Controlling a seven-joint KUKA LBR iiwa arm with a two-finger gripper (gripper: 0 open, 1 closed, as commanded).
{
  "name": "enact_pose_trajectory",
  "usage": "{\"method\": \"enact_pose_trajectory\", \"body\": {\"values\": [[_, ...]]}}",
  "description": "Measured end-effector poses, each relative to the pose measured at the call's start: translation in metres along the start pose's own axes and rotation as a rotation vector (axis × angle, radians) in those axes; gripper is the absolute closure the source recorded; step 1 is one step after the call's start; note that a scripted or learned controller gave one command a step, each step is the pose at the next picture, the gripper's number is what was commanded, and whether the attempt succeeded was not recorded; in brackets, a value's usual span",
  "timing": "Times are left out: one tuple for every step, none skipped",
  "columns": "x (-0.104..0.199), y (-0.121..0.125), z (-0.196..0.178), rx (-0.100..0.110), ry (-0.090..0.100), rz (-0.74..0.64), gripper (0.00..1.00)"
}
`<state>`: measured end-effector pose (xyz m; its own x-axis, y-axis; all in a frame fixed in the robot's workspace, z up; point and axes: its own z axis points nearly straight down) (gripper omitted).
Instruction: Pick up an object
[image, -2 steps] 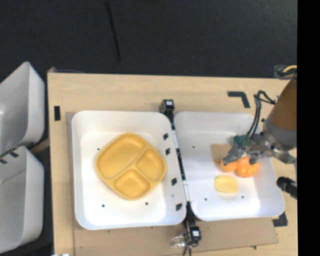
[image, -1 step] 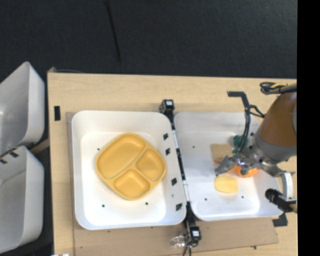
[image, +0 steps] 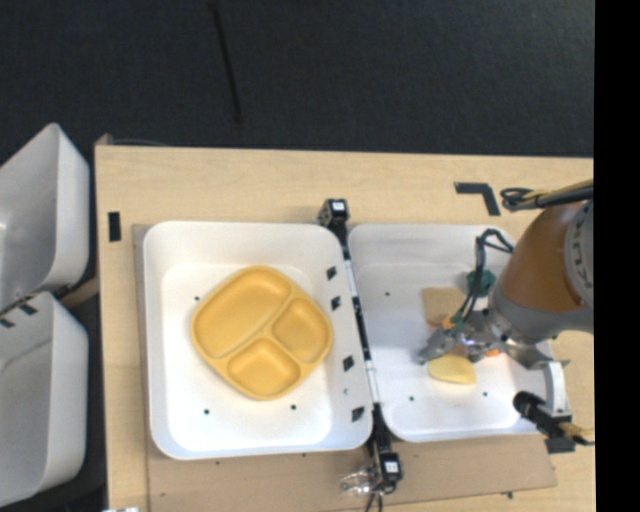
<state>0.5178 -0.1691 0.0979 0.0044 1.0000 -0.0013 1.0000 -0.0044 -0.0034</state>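
Arm (image: 545, 265) reaches into the right bin (image: 400, 270) from the right. Gripper (image: 455, 345) is low over the bin floor; whether it is spread or closed, cannot tell. A pale yellow object (image: 453, 372) lies just below it, a tan piece (image: 438, 302) just above. Left bin (image: 170, 330) holds a yellow divided plate (image: 262, 330).

Two bins side by side on the tabletop (image: 120, 330). The left bin (image: 160, 400) has a divided tray (image: 262, 331) lying flat near its middle (turned at an angle to the walls). In the right bin (image: 400, 410) the arm (image: 545, 270) reaches in from the right; the pincer (image: 455, 345) hangs low over a small rounded object (image: 453, 372), with a flat piece (image: 438, 303) just behind.
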Motion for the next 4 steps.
{"method": "enact_pose_trajectory", "body": {"values": [[0.0,0.002,-0.014,-0.007,0.002,0.007,1.0],[-0.001,0.001,-0.056,-0.008,0.0,0.001,1.0],[-0.005,-0.001,-0.101,-0.009,0.0,-0.001,1.0],[-0.007,0.0,-0.131,-0.009,0.0,-0.007,1.0]]}}
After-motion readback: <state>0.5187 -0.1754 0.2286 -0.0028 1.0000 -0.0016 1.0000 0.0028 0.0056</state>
